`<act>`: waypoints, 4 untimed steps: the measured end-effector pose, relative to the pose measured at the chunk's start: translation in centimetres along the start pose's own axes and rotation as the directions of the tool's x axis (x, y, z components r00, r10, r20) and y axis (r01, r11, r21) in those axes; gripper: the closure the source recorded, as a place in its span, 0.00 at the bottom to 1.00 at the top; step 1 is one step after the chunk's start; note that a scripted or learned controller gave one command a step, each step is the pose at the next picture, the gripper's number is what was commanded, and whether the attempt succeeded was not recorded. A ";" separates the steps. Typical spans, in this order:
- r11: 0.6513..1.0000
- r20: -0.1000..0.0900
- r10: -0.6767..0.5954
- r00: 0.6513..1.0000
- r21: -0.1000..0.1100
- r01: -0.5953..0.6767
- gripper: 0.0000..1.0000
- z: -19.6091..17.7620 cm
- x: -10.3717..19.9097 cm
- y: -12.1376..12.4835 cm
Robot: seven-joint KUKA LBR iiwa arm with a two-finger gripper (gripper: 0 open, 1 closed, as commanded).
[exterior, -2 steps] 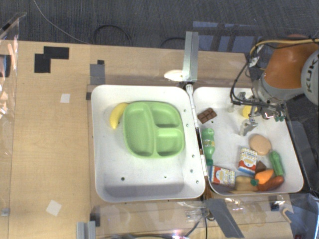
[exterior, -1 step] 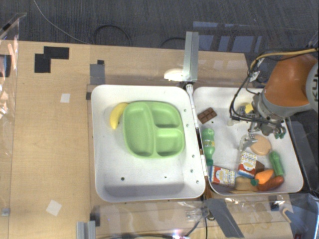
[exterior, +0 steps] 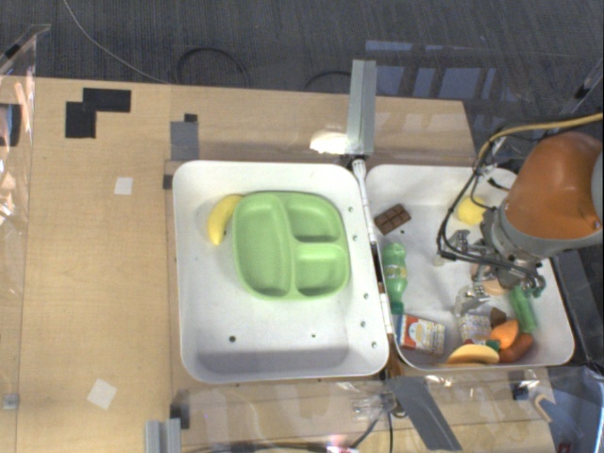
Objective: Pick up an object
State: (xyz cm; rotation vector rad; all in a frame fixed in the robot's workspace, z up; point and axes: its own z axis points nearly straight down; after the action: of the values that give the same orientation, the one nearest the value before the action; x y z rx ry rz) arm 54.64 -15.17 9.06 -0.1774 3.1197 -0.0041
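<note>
Nothing looks picked yet — the gripper (exterior: 477, 302) hangs low in the right bin (exterior: 429, 189) over the clutter, grip state unreadable.

Divided tray (exterior: 288, 243) in left bin (exterior: 203, 347), banana (exterior: 221, 219) touching tray's left edge, bottle (exterior: 394, 274) along right bin's (exterior: 415, 182) left wall, carton (exterior: 423, 333) at front.

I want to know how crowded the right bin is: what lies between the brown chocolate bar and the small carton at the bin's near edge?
In the camera view, a green plastic bottle lies between the brown chocolate bar and the small carton, along the right bin's left wall.
</note>
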 end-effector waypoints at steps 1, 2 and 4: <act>0.982 -0.001 -0.189 0.982 -0.003 0.189 0.00 0.2 -7.4 3.4; 1.000 -0.002 -0.010 1.000 0.001 0.010 0.00 0.1 -2.0 0.1; 0.998 0.009 -0.065 0.998 0.002 0.065 1.00 -1.2 -12.9 -1.6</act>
State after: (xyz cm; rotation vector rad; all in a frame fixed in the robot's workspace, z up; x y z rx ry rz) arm 67.58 -15.29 10.45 -0.2779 3.1036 -0.0064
